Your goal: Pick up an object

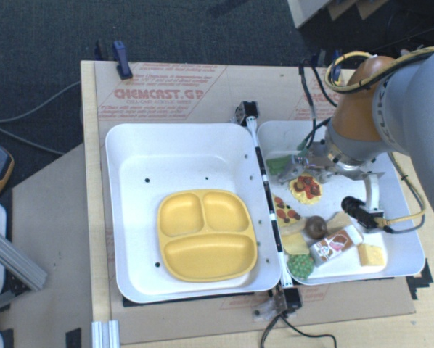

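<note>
Looking from the near edge back, w/ the yellow divided plate (202, 234) as landmark: the plate sat in the left bin (130, 158), toward that bin's near side. All the small objs lay in the right bin (406, 256), to the right of the plate.

Nearest, just off the plate's near-right corner, lay a green bumpy toy (300, 267). Right of the plate and farther out lay a small red-and-white packet (332, 245); its label was too small to read. Beyond that, well right of the plate, sat a yellow block (371, 254). A pale yellow piece (295, 243) and a brown ball (316, 227) lay right of the plate's mid-line, the ball touching or nearly touching the packet. A small flat piece w/ red dots (286, 212) lay just right of the plate's far-right corner.

Farther back, right of and beyond the plate, a red-and-yellow round toy (305, 188) lay on the bin floor, just at the near side of the gripper (309, 164). It was not seen held. Gripper sat under the grey wrist, so whether it was open or closed: couldn't tell. A green piece (277, 167) lay beside it, on the plate's side.

Beyond the plate, past the bins, the brown board (93, 194) showed red print reading approx. "CHEMCAST GP"; the smaller lines were illegible. A blue clip (120, 60) sat at the board's far edge, far-left of the plate.
</note>
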`<action>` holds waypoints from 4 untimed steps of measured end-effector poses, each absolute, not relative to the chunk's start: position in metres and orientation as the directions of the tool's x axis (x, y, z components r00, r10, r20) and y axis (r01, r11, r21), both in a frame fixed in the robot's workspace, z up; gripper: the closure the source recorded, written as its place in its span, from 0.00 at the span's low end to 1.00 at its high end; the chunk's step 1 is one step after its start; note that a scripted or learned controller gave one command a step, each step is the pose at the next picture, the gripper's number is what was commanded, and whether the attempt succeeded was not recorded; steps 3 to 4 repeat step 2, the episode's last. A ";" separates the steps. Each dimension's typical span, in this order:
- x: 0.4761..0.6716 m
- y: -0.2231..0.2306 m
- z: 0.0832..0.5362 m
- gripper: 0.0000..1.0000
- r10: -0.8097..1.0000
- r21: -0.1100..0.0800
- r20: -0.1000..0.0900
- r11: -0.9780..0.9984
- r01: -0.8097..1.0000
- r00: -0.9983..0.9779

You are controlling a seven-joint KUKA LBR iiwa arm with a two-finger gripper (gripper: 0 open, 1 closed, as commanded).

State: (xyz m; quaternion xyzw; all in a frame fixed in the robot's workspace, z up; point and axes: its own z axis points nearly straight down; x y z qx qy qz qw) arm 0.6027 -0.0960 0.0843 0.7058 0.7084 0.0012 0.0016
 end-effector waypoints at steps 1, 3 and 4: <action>0.602 -0.097 0.097 1.00 1.000 0.006 -0.001 0.002 1.000 -0.002; 0.521 -0.044 0.189 1.00 1.000 -0.001 0.003 0.003 1.000 -0.003; 0.521 -0.044 0.189 1.00 1.000 -0.001 0.003 0.003 1.000 -0.003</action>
